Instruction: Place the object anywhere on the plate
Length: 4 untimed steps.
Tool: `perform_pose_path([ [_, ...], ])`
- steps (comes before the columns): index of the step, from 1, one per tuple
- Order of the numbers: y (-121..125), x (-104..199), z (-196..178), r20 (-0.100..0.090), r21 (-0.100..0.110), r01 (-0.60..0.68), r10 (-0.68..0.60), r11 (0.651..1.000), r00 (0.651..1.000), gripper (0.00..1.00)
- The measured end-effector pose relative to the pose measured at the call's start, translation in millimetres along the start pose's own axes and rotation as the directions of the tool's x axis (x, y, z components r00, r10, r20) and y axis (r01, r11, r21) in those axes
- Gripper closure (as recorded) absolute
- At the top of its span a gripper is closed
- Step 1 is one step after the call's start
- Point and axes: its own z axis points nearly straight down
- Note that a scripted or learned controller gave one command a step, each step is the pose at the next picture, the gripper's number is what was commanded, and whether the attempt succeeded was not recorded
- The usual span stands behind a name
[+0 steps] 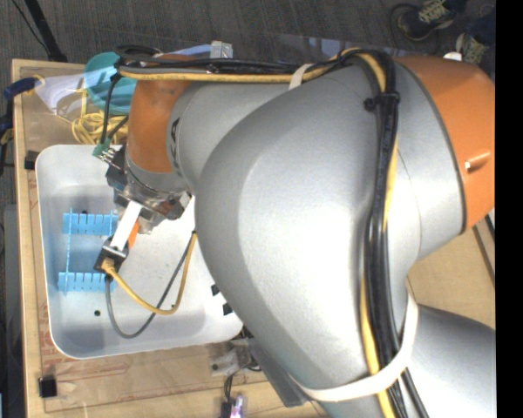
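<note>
One hand (142, 205) hangs beside a blue rack (88, 225).

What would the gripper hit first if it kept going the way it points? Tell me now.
Most likely the bare floor of the white bin, just beside the blue rack. The gripper points down into that bin, but depth is unclear, so it might clip the rack.
</note>
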Motion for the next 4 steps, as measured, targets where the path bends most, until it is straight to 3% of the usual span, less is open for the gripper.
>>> perform_pose_path([
  [1,-48,12,-4,0.010,-0.015,0.172,-0.172,0.985,0.985,1.00],
  [2,-14,-21,-21,-0.002,-0.004,0.181,-0.181,0.983,0.983,1.00],
  [3,-32,-63,-10,0.000,0.000,0.508,-0.508,0.862,0.862,1.00],
  [4,0,-76,-47,-0.001,-0.003,0.492,-0.492,0.871,0.871,1.00],
])
